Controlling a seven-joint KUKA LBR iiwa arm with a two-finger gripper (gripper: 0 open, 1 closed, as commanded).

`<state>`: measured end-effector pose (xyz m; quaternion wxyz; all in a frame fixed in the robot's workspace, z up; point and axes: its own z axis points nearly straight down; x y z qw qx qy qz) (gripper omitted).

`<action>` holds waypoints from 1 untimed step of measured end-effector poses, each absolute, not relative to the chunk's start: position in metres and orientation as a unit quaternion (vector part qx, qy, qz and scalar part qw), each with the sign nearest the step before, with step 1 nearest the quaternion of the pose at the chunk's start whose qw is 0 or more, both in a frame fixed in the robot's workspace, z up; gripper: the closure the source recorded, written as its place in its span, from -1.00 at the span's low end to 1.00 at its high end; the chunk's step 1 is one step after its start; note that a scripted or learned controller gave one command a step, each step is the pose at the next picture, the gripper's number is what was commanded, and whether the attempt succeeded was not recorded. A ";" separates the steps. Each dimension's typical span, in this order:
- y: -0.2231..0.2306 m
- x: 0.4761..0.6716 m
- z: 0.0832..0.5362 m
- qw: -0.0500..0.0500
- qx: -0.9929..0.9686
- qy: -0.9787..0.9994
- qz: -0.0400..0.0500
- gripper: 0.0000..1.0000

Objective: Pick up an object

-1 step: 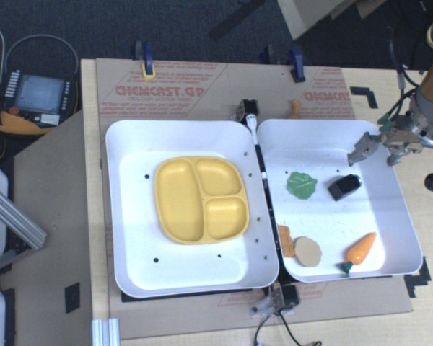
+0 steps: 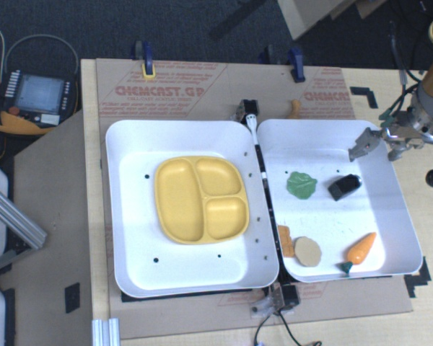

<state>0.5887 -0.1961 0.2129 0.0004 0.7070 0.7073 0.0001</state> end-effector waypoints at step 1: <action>-0.186 0.590 0.160 -0.002 0.707 0.708 -0.001 -1.00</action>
